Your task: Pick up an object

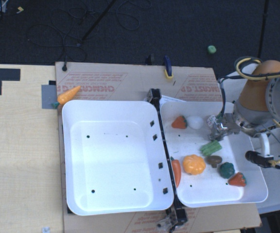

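The right bin (256, 194) holds several toy foods. A red strawberry (179, 123) and a white ball (195, 122) lie near its back. A green piece (211, 147), a brown piece (214, 160) and an orange pumpkin (194, 164) sit in the middle. An orange-red carrot (176, 173) lies along the left wall. A teal piece (226, 169) and a second red strawberry (237, 179) are at the front right. My gripper (217, 125) hangs low over the bin's back right, just right of the white ball and above the green piece.
The left bin (111, 157) stands beside the right one, joined by a black divider (162, 144). An orange carrot (68, 95) lies on the cardboard behind the left bin's corner. The arm (259, 93) and its cables crowd the right side.
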You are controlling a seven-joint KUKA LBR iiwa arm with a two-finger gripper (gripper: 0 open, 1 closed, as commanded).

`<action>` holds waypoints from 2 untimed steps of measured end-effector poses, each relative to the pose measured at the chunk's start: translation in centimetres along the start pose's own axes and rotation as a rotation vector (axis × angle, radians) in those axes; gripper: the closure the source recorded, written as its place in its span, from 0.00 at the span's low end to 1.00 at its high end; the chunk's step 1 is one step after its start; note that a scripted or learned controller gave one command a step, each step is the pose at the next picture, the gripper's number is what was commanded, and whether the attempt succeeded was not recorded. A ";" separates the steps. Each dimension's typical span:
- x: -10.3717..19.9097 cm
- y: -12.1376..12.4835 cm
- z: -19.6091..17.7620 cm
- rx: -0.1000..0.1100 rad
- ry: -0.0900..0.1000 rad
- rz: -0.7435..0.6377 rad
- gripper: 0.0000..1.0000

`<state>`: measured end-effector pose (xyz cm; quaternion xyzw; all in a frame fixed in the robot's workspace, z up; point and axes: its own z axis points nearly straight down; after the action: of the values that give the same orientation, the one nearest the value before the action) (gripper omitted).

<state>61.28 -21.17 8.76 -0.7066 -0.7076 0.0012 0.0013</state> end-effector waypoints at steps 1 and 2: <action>-0.1 -4.3 0.0 0.002 0.001 0.002 1.00; 2.1 3.1 0.1 0.008 0.003 -0.002 1.00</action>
<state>64.39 -19.03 8.62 -0.7059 -0.7083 0.0028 0.0051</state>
